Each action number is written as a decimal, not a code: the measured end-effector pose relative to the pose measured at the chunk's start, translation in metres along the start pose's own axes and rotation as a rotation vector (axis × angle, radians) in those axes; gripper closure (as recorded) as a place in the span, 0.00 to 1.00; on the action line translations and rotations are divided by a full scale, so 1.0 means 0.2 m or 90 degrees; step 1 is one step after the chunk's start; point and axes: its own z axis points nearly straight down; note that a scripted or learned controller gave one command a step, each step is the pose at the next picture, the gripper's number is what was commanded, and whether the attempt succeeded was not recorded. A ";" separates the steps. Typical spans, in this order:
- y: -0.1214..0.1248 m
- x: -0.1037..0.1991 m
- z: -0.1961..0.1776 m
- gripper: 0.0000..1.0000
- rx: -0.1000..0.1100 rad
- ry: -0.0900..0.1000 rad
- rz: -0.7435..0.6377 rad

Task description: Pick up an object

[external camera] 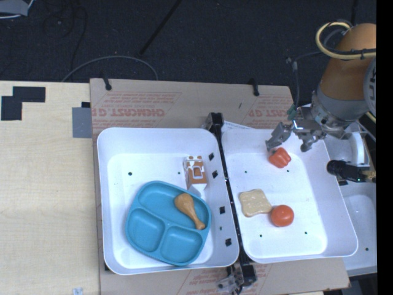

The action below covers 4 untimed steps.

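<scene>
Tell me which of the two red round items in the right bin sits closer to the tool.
The smaller red rounded item at the bin's far side, just below the tool. The other red ball lies nearer the camera, beside the tan bread slice.

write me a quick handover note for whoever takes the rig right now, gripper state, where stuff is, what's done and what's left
Gripper: open, at the far end of the right bin, fingers spread just above a small red-orange piece. Nothing is between them.

Right bin also holds a slice of toast near the middle and a red tomato beside it.

Left bin: a blue divided plate with a chicken drumstick lying on it, and a small orange-and-white block at the plate's far edge.

Done: the arm is placed over the red-orange piece.
Left: close on an object and lift it; nothing is picked up yet.
</scene>
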 end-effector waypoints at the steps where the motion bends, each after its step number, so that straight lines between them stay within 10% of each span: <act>1: 0.03 0.04 0.28 0.00 0.001 0.001 -0.001; 2: 0.02 -0.01 0.57 0.00 0.001 0.000 0.000; 3: 0.03 -0.01 0.50 1.00 -0.002 0.000 0.001; 4: 0.01 0.03 0.24 1.00 -0.006 0.000 -0.001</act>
